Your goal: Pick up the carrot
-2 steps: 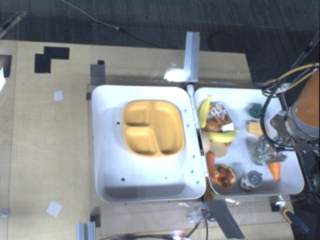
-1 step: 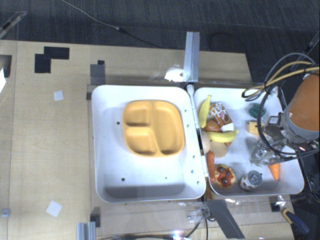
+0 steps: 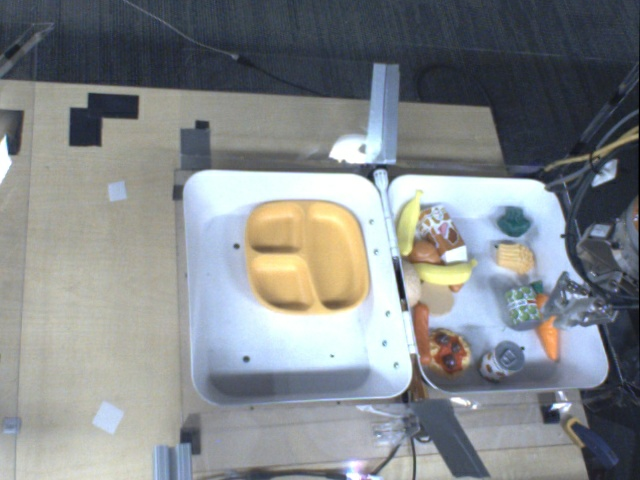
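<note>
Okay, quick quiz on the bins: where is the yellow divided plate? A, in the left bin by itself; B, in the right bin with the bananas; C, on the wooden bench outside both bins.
A: the yellow divided plate lies in the left bin, apart from the bananas in the right bin.

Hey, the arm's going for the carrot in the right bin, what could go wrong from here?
1. The carrot lies close to the bin's right wall, so the pincer may bump the wall or find little room on that side.
2. A green-and-white can sits right beside the carrot; a finger might catch or push it instead.
3. The carrot is small and tapered, so it may slip out as the pincer closes.
</note>
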